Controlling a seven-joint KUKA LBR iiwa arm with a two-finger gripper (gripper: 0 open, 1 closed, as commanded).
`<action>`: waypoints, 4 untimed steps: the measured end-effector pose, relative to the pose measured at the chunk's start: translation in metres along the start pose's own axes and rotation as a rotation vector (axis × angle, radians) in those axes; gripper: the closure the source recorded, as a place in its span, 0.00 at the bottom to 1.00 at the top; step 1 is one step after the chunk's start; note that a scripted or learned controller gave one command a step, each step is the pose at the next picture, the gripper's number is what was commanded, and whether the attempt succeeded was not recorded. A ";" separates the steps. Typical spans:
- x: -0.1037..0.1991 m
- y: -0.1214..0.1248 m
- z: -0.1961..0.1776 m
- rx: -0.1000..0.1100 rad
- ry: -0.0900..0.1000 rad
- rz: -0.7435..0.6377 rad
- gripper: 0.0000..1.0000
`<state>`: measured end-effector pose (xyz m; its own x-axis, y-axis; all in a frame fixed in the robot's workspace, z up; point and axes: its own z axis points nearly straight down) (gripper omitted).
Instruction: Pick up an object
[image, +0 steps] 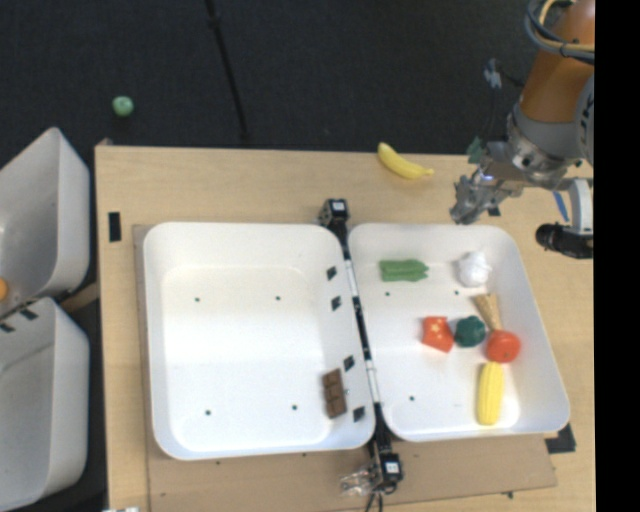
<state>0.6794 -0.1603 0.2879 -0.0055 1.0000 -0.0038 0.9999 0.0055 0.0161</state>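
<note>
I'm at the approach step: my end effector (472, 207) hangs above the right bin's (540, 300) far rim — its grip state I cannot tell. Next, descend onto the white ball (473, 268) just below.

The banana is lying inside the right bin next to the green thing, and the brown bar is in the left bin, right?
Not quite. The banana lies on the bench outside the bins, beyond the right bin's far edge, as the camera view shows. The green thing is inside that bin. The brown bar is in the left bin.
</note>
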 end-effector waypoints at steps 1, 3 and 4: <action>0.007 -0.037 -0.094 0.005 0.001 0.000 1.00; 0.080 0.016 -0.265 0.008 0.001 0.000 1.00; 0.075 -0.028 -0.073 0.031 0.004 0.007 1.00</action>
<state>0.6499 -0.0853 0.3603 0.0020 1.0000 0.0002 0.9999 -0.0020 -0.0151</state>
